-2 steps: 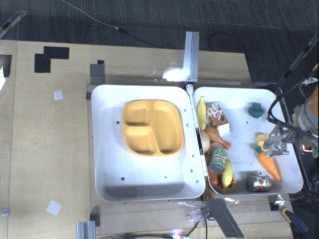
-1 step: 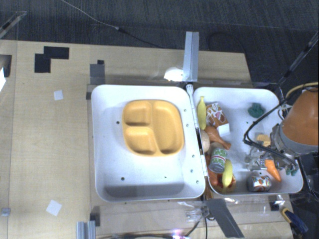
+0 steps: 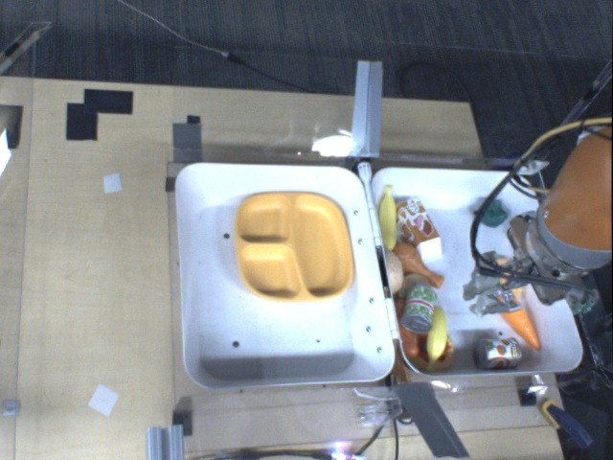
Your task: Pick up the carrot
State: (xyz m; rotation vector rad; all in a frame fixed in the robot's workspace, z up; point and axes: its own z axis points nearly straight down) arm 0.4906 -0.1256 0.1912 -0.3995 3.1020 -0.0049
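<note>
The carrot [image 3: 523, 327] is a short orange cone lying in the right bin [image 3: 565, 360] near its right front corner, tip pointing toward the front. My gripper [image 3: 492, 297] hangs just above and to the left of the carrot's thick end, and its metal parts overlap that end. The wrist with the orange band [image 3: 580, 207] stands over the bin's right side and hides what lies beneath it.
Along the right bin's left wall lie a banana [image 3: 387, 217], a snack packet [image 3: 414, 220], an orange-brown toy food piece [image 3: 418, 260], a green-labelled can [image 3: 419, 307] and a second banana [image 3: 437, 334]. A silver can [image 3: 498, 353] sits in front of the gripper. The left bin [image 3: 206, 257] holds a yellow divided plate [image 3: 291, 245].
</note>
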